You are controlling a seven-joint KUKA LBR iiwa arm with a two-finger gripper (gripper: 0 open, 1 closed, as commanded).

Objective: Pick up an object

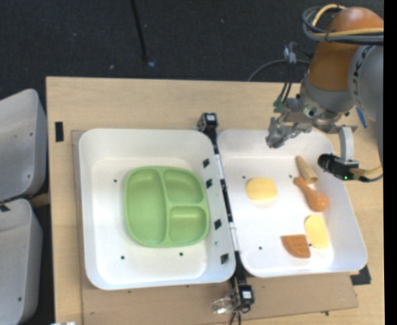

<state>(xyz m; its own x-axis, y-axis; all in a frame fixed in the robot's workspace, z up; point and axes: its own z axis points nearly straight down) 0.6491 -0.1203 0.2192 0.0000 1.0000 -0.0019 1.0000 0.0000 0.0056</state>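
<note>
Two-finger gripper (pixel 277 139) was seen above the round pale-yellow disc (pixel 261 189); claw state could not be told; descent should be centred over it

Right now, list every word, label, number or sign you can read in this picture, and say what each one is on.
None can be read.
The green plate, both white bins and the food pieces, such as the round yellow one, bear no print.
The small black clips along the divider between the bins are too small to show any marking.
The arm's orange band carries no legible lettering, and the gripper shows none.
</note>
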